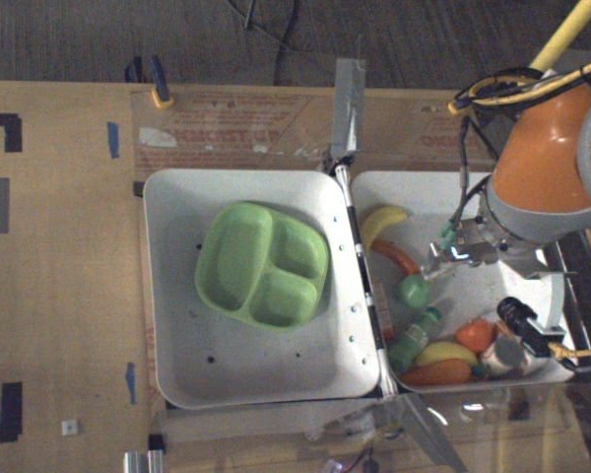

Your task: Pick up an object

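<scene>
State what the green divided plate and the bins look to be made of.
Green divided plate: likely moulded plastic, matt with a soft sheen, uniform colour, rounded compartment walls.
Left bin and right bin: probably white plastic, smooth, faintly glossy, with rounded corners.

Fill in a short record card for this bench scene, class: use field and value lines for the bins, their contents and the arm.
left bin: holds a green divided plate
right bin: holds toy food
near its top: yellow banana, red chilli
near its bottom: green bottle, orange fruit
arm: reaches in from the right, gripper over the right bin
</scene>
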Tool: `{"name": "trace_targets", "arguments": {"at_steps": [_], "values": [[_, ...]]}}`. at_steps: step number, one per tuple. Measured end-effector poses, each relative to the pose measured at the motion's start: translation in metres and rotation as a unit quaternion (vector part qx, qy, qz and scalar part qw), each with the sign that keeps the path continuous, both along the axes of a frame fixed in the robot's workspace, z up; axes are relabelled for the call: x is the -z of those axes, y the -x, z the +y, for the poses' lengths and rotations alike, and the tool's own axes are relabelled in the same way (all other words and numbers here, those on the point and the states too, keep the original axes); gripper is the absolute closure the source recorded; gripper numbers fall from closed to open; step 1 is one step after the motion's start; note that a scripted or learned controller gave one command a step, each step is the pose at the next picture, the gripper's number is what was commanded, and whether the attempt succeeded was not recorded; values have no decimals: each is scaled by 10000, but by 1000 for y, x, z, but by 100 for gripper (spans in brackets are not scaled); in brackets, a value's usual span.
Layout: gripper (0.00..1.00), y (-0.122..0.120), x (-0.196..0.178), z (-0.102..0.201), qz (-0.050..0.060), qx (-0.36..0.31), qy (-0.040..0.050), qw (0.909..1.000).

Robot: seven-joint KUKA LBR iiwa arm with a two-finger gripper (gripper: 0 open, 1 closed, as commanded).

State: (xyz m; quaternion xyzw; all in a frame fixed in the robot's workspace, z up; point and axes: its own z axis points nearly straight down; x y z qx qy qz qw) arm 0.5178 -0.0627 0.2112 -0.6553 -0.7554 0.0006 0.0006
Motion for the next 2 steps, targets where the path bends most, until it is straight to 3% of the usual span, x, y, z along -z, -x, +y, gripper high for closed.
{"name": "trace_targets", "arguments": {"at_steps": [1, 2], "values": [[100, 37, -63, -27, 0, -192, 6, 9998], [0, 37, -63, -27, 0, -195, 6, 9998]]}}
